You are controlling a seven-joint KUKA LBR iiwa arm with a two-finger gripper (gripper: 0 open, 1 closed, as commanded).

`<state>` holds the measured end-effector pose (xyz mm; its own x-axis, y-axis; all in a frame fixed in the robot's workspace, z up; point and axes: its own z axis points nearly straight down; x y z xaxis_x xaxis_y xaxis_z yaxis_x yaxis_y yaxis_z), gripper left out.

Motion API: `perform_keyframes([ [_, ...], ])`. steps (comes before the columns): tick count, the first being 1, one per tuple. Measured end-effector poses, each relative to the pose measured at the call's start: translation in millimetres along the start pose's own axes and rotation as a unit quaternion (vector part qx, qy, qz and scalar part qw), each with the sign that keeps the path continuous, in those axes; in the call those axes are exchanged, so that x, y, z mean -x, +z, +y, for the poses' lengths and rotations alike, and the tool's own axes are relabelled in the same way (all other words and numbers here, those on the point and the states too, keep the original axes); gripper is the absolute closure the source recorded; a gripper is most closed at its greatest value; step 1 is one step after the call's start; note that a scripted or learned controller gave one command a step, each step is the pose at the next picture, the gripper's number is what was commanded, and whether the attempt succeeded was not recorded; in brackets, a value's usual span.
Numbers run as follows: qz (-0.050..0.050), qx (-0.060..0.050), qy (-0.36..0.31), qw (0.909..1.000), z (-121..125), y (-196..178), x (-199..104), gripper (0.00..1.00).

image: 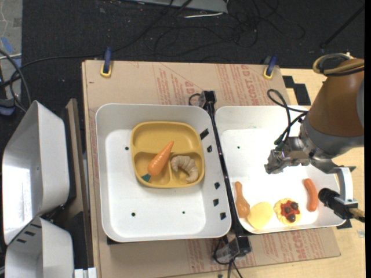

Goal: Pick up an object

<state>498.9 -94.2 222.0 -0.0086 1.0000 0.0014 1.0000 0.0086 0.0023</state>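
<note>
Toy foods line the right bin's near edge; gripper above, spread unreadable.

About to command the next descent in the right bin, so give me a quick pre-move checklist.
1. hand over the right bin: ok.
2. Nothing visibly between its fingers: ok.
3. Finger opening: cannot tell.
4. Hand directly above a target: not ok; it hovers over bare floor, with the drumstick, yellow disc, pizza piece and sausage nearer the front edge.
5. Targets apart enough for a clean grasp: sausage ok; drumstick and disc look touching, not ok.
</note>
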Motion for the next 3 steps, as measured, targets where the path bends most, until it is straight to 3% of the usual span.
perform_keyframes([
  [2,0.000,-0.001,0.000,1.0000,18.3,-19.8,-102.3,1.00],
  [3,0.000,-0.001,0.000,1.0000,26.8,-6.7,-155.7,1.00],
])
